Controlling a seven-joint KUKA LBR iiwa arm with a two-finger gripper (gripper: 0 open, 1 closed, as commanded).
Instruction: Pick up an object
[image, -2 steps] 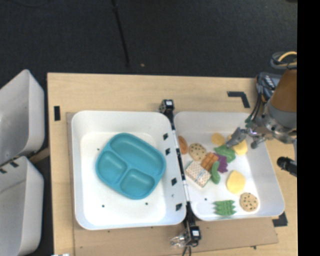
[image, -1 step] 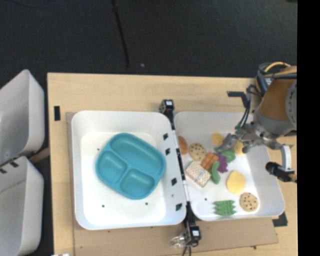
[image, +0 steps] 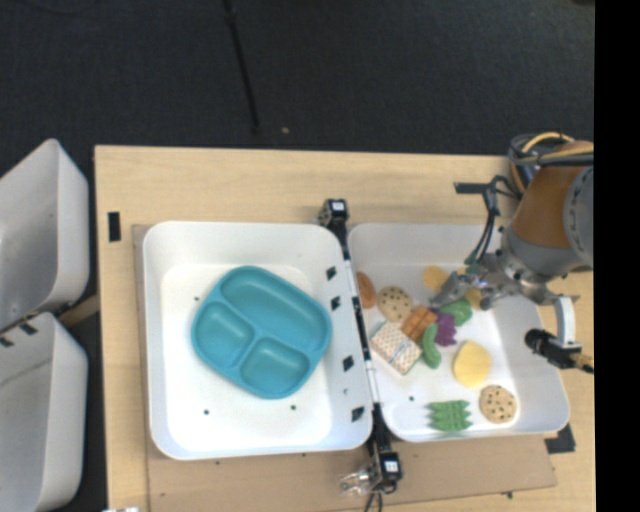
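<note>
A: The gripper (image: 462, 290) is seen low over the right bin (image: 530, 400), just above the cluster of toy foods. Whether it is spread or closed cannot be told; the tip is lost against the clutter.

B: And is anything held?

A: Nothing can be made out in its grasp. A purple piece (image: 455, 314) lies directly beneath the tip, with an orange waffle-like piece (image: 418, 322) just beside it. Contact with either cannot be confirmed.

B: What else is crowded around it?

A: A small yellow piece (image: 435, 277) is placed just to the left of the tip, and a chocolate-chip cookie (image: 394, 302) further left. A green pickle-shaped piece (image: 430, 349) is pressed against a checkered cracker (image: 396, 347). A yellow lemon-like piece (image: 473, 363) lies below, then a second cookie (image: 497, 403) and a green ridged piece (image: 449, 415) near the front wall.

B: And the other side?

A: The left bin (image: 170, 400) is occupied by a blue divided plate (image: 260, 331), well apart from the arm.
</note>
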